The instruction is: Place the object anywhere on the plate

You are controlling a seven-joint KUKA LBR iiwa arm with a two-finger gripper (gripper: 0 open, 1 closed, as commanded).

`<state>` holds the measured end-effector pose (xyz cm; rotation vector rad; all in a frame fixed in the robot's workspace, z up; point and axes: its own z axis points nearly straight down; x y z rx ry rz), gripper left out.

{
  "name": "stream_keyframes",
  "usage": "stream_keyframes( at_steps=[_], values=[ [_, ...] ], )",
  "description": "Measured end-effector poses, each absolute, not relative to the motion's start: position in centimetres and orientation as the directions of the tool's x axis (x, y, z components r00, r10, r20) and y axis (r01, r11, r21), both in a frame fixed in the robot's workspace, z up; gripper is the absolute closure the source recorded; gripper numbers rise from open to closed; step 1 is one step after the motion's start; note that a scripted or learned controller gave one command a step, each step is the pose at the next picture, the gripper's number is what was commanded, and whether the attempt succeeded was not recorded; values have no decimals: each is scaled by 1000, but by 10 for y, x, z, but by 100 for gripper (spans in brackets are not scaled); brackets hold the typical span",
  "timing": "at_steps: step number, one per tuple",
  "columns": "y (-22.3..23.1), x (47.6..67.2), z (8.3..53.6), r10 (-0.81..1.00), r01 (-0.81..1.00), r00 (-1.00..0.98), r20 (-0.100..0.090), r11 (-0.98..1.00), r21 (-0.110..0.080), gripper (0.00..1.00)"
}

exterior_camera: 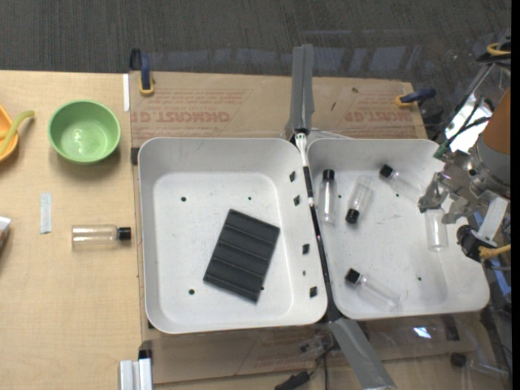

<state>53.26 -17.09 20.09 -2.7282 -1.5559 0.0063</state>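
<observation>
The dark ribbed plate [242, 255] lies flat and tilted in the left bin [162, 161], near the middle of its floor and a little toward the front edge. The right bin [406, 305] holds several clear vials with black caps: one vial [327, 193] stands along the bin's left wall near the back, a second vial [357, 201] lies slanted just beside it, a third vial [396, 177] lies toward the back, and a fourth vial [371, 288] rests near the front edge. A fifth clear vial [438, 230] sits upright against the right side of that bin, directly under the claw [443, 203]. The claw hangs over the right bin's right edge, its tips at the top of that vial; whether it is clamped on the vial or apart, I cannot tell. On the tabletop [65, 315] left of the bins sit a green bowl [84, 132] and another clear bottle [101, 234] lying on its side.
</observation>
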Motion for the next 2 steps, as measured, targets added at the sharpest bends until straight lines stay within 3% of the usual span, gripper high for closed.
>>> stream_keyframes(
  at_steps=[1,2],
  values=[
    [-158,598,248,906,906,424,-3,-424,-2,100],
    [-83,536,190,920,920,391,-2,-391,-5,100]
  ],
)
